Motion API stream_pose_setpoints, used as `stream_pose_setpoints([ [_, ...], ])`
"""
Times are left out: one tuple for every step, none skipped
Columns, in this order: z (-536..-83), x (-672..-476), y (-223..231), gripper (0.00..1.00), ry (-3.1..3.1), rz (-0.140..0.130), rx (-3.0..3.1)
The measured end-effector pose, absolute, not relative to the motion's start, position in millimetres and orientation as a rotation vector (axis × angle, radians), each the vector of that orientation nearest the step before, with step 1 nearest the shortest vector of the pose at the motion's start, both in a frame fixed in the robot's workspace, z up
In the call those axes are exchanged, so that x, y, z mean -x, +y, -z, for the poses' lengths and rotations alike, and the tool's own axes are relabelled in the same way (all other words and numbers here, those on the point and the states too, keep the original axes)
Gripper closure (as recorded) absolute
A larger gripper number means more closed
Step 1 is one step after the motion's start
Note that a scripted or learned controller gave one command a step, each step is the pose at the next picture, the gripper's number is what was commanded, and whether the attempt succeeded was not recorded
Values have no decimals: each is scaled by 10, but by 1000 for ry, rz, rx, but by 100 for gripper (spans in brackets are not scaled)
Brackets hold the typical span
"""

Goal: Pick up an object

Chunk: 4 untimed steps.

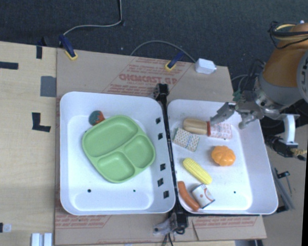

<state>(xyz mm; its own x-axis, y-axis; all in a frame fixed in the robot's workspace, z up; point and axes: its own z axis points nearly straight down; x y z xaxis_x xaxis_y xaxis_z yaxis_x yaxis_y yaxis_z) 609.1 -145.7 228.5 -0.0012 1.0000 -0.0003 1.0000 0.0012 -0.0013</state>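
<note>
Six small things lie in the right bin [261, 169], and the gripper [232, 116] hangs over that bin's far right part with its two fingers spread apart and nothing between them. The nearest candidate is the bread roll [195, 126], lying just to the left of the finger tips and a little nearer the front, with its long axis running roughly left to right, so it points almost straight at the gripper. Touching its right end is a pale packet with red print [222, 131], which sits almost under the lower finger and may be the first thing met on a straight descent. The wafer [186, 139] lies just in front of the roll, the orange fruit [223, 155] sits well clear to the front right, and the corn cob [197, 170], the sausage [188, 196] and the small can [203, 195] lie further forward still, the last two close against the front wall. I'd judge the roll or the packet the likely target: a short shift left and down would do. The far wall is near, while open floor lies to the right of the fruit. The left bin [70, 156] holds a green divided plate [118, 148] and a small ball [96, 117].
</note>
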Motion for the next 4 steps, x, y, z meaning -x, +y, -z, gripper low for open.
stream_pose_setpoints([
  [-972,-6317,-1231,0,-2226,6,2225],
  [-851,-6687,-966,0,-2225,0,2220],
  [-853,-6687,-1035,0,-2225,-1,2220],
  [-852,-6686,-990,0,-2224,-1,2221],
])
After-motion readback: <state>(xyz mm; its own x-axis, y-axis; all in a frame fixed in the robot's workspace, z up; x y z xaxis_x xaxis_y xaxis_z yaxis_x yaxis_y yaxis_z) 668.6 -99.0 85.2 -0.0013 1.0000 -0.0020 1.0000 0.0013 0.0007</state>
